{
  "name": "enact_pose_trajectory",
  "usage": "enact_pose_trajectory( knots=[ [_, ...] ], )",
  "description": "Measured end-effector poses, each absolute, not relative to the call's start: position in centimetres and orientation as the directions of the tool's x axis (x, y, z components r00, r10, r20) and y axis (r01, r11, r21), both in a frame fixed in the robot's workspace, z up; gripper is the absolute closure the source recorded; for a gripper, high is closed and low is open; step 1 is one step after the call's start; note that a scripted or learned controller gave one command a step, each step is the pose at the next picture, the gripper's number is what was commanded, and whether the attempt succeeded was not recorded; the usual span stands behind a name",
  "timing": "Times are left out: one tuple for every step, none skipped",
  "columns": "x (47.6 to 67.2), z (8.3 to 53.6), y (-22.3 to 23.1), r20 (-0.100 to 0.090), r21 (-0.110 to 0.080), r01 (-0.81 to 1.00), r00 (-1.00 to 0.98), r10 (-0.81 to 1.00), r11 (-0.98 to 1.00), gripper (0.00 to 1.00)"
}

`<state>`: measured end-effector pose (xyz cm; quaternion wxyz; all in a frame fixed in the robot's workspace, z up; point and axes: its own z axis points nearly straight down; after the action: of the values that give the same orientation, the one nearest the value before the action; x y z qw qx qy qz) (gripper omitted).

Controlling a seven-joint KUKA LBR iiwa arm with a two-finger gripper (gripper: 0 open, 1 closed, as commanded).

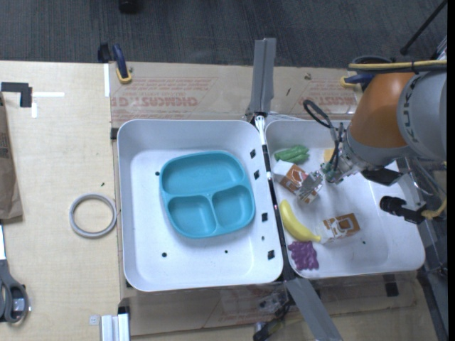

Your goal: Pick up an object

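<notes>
two shallow white bins side by side on a tan bench: left bin [135, 212], right bin [377, 254]. in the left bin, a blue three-compartment tray [206, 194], lying flat near the middle. in the right bin, toward its left side, a scatter of small things: green pepper-like item [292, 153] near the far edge; just below it an orange-and-white packet [291, 179]; yellow banana [295, 222] along the dividing wall, curved, its lower end near a purple bunch of grapes [304, 255] at the near corner; small brown-and-white carton [341, 226] just right of the banana's tip, apart from it.

grey arm with orange band [380, 112] reaching in from the right, wrist tilted down over the right bin. gripper [313, 185] low among the items, just right of the orange-and-white packet and above the banana. close to or touching the packet's right edge (hard to tell which). finger opening impossible to judge here: small, dark, blurred against the clutter; nothing visibly between them.

outside the bins, on the bench at left: grey tape ring [93, 214], scissors [13, 297] at the near left edge, a brown paper bag [8, 169] at the far left edge.
</notes>
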<state>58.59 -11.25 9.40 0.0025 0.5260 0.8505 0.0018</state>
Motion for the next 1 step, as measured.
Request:
enact_pose_trajectory(
  knots=[
    [64.51, 8.93, -11.28, 0.015, -0.041, 0.934, -0.355, 0.935, 0.355, 0.00]
  ],
)
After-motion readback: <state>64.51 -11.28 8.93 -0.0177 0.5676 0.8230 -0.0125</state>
